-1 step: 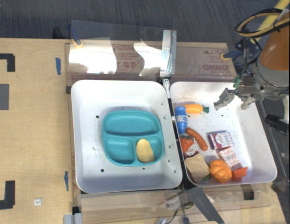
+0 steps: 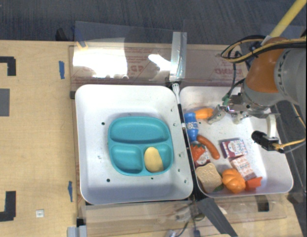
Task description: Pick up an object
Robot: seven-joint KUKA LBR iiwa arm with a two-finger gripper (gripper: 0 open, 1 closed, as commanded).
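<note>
Reaching in from the right of the camera view, the grey arm with its orange band hangs over the upper part of the right bin [image 2: 284,174], its jaws [image 2: 227,110] low above the white floor; whether they are open or closed cannot be told, and nothing is visibly held between them. Just to their left lies an orange carrot-shaped piece [image 2: 204,114], smooth and tapered, its long axis running roughly left to right. Beside it a blue bottle-like object [image 2: 191,124] lies against the bin's left wall, its length running top to bottom. Below that, a red sausage [image 2: 208,145], glossy and rounded, slants from upper left to lower right. Two small flat packets [image 2: 237,154] with printed labels lie near the bin's middle. Along the lower edge sit a speckled bread slice [image 2: 209,176] and a ribbed orange pumpkin-like piece [image 2: 233,179], touching.

The left bin [image 2: 89,132] holds a teal plastic tray [image 2: 138,132] with divided compartments; a smooth, pale yellow, egg-shaped potato [image 2: 153,159] rests in its lower right compartment. Both bins sit on a light wooden surface [image 2: 29,132].
</note>
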